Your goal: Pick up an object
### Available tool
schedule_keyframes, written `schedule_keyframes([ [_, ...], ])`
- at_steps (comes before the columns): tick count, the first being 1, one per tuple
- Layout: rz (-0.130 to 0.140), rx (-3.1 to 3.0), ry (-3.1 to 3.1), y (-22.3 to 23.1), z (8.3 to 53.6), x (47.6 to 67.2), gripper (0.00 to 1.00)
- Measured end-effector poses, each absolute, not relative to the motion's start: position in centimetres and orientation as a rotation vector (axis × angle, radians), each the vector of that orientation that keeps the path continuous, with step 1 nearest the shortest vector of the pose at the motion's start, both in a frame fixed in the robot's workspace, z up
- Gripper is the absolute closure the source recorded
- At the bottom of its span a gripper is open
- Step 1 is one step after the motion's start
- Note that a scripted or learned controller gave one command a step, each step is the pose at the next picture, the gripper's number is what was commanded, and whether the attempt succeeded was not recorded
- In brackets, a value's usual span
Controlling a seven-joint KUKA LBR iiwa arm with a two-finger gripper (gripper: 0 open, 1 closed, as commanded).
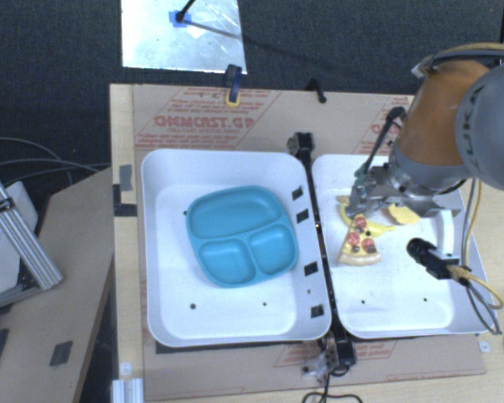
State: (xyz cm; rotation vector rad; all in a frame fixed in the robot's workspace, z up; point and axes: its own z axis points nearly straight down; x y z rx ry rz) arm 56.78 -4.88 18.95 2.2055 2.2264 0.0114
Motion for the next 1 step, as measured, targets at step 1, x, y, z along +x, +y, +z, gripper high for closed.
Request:
schedule_keyframes([
  [1, 0.001, 2.215, 2.227, -0.56, 23.39, 52.58, 1.00],
])
